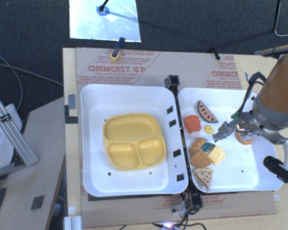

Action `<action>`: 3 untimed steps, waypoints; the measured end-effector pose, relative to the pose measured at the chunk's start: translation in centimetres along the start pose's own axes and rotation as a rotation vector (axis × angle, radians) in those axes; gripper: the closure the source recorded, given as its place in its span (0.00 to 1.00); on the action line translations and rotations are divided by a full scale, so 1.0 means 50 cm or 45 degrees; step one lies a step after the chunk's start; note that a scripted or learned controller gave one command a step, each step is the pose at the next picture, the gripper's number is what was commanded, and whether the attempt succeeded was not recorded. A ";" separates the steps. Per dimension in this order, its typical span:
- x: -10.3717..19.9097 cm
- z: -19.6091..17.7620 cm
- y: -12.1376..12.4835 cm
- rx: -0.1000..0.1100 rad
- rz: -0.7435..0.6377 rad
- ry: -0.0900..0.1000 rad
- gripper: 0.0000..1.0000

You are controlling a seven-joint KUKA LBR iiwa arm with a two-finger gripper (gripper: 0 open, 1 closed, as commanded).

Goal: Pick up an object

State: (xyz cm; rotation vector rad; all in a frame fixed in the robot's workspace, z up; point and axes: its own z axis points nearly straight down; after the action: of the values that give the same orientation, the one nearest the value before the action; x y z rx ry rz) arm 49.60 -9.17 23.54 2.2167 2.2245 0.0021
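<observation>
A: Which piece to go for?

B: Probably the teal-and-yellow cracker (212, 151), lying in the right bin (240, 176) among the toy food near its left wall, touching the waffle piece (199, 159).

A: Handling?

B: Likely light, stiff, thin and flat; best pinched across the short edges. Could slide on smooth plastic.

A: Arm pose?

B: Reaching in from the right, wrist low, gripper (220, 132) slanted down-left, just above the cracker. Fingers: cannot tell, apart or together.
</observation>
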 end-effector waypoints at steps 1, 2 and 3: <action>0.020 0.309 -0.004 0.003 0.001 0.004 0.00; 0.017 0.278 0.001 -0.007 0.003 0.000 1.00; 0.110 0.021 0.107 -0.020 -0.010 0.001 1.00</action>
State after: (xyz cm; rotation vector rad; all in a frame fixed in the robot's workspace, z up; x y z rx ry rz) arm 54.92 -3.64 22.49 2.2004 2.2254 0.0200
